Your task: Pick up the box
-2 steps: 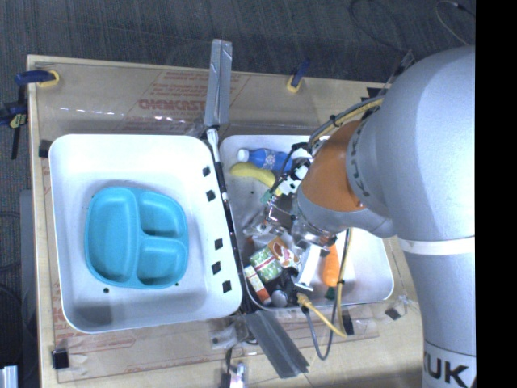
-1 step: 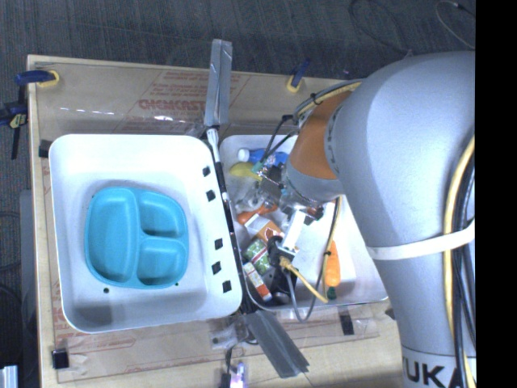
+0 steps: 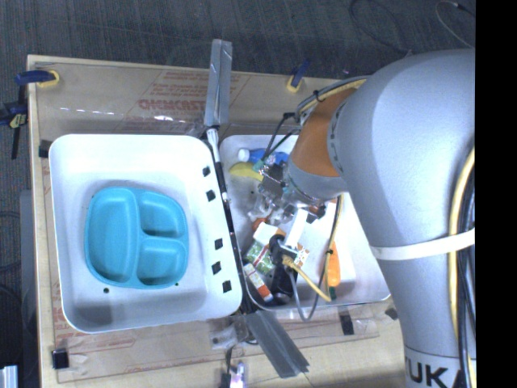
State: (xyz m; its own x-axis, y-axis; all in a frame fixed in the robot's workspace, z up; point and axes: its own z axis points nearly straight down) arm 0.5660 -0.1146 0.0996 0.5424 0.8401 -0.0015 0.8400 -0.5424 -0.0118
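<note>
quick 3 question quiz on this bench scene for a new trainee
1. True or false: the blue divided tray lies in the left bin.
2. Which bin is the arm reaching into?
A. left bin
B. right bin
C. neither
3. Fill in: the band above the wrist is ____.

Key: 1 true; 2 B; 3 orange.

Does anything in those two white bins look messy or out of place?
The right bin is cluttered: small items lie jumbled and overlapping under the arm, an orange pen-like thing among them. The left bin looks tidy, with a blue divided tray lying flat.
</note>
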